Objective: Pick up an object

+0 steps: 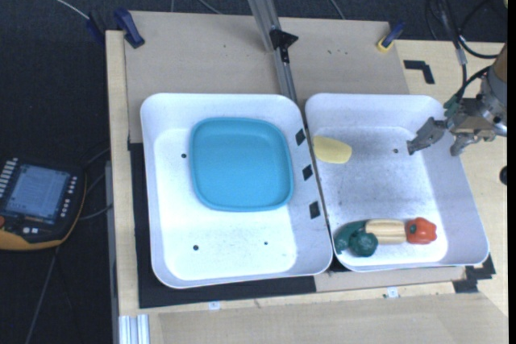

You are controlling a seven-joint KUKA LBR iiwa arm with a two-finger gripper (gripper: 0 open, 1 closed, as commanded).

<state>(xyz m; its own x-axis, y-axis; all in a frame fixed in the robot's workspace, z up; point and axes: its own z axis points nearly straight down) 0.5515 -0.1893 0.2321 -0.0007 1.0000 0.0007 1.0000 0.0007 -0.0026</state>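
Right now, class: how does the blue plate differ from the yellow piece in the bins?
The blue plate is big, square with rounded corners; the yellow piece is small and rounded. The blue plate lies in the left bin, the yellow piece in the right bin. Both lie apart from the gripper.

The pale tan wooden worktop point(210, 52) carries two shallow white plastic bins side by side, the left bin point(161, 173) and the right bin point(459, 197) touching along their inner edges. A black mat point(145, 286) lies beneath them near the front edge. Blue clamps point(129, 26) grip its far edge.
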